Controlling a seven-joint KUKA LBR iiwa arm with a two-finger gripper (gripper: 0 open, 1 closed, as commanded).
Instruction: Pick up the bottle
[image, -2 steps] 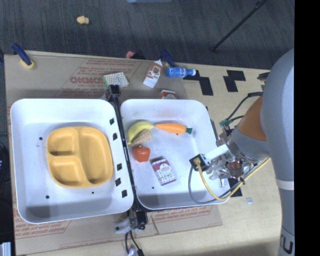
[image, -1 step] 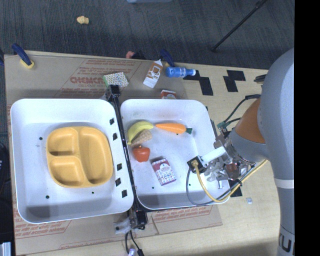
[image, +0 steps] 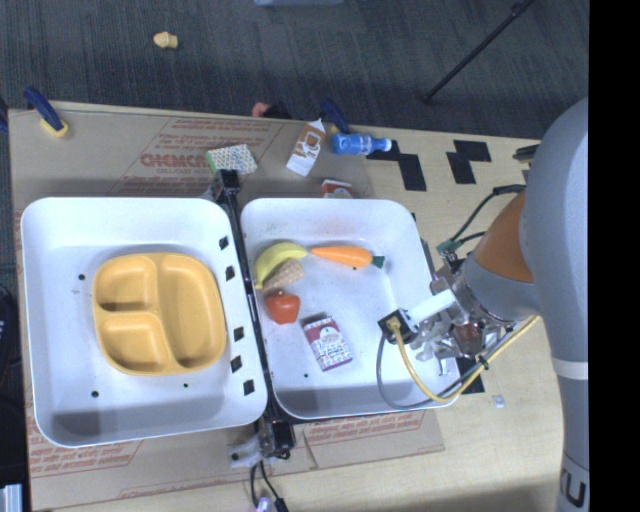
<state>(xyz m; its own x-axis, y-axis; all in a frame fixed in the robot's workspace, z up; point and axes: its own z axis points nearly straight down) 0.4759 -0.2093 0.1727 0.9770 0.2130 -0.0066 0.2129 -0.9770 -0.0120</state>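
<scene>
The bottle (image: 355, 144) is small and blue with a pale cap end. It lies on its side on the cardboard behind the right bin (image: 398, 218), outside both bins. My gripper (image: 446, 342) hangs over the right bin's right rim, far in front of the bottle and to its right. A yellow cable loop (image: 408, 372) droops below it into the bin. Nothing shows held at the gripper.
The right bin holds a banana (image: 273, 256), a carrot (image: 344, 257), a red fruit (image: 283, 306) and a small red packet (image: 327, 342). A yellow divided plate (image: 160, 310) fills the left bin (image: 40, 300). A small carton (image: 306, 148) and a patterned packet (image: 232, 157) lie near the bottle.
</scene>
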